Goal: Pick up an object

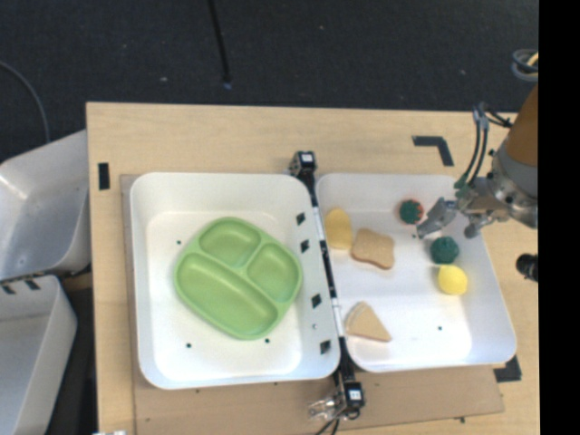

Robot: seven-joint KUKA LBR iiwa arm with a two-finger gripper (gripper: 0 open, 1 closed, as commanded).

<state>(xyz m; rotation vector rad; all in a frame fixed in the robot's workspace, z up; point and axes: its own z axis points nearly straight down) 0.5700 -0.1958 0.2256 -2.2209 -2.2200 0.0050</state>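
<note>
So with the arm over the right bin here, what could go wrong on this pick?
Two risks, as I judge them. The gripper sits between a dark green ball and a smaller green-and-red piece, so a descent could land between them and catch neither. The yellow ball lies right beside the dark green ball; a nudge may send either rolling across the right bin.

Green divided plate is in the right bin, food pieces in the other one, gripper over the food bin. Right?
Not quite. The camera view shows the green divided plate in the left bin. The food pieces, such as the yellow ball, lie in the right bin, with the gripper above it.
</note>
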